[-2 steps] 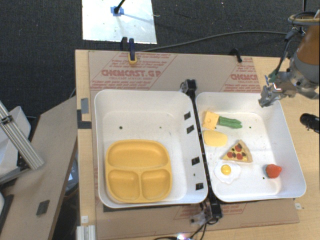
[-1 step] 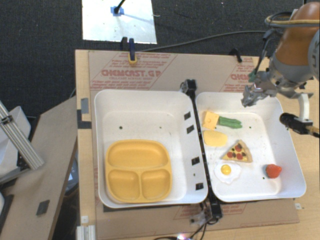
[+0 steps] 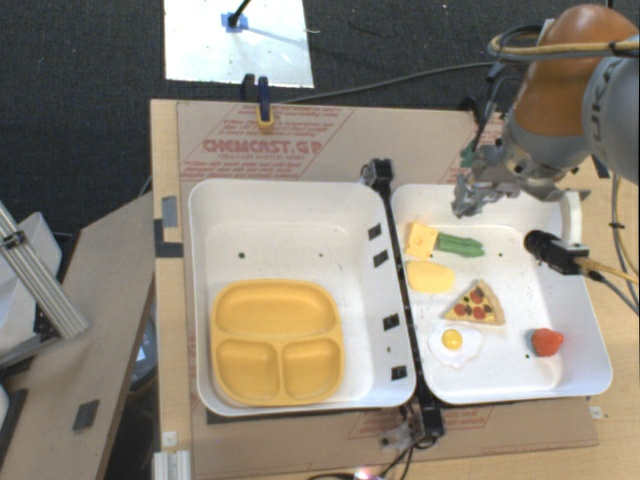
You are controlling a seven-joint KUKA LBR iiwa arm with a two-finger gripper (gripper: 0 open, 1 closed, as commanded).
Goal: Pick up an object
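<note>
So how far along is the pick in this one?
Nothing looks picked yet. The tool hangs over the right bin's far edge, just above the green toy. Pizza slice, fried egg and the red piece lie untouched. Descent, grasp and lift remain.

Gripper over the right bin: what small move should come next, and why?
Probably a short descent toward the green piece. The gripper hangs just above the right bin's far end with nothing between its fingers, and that piece lies nearest below it.
</note>
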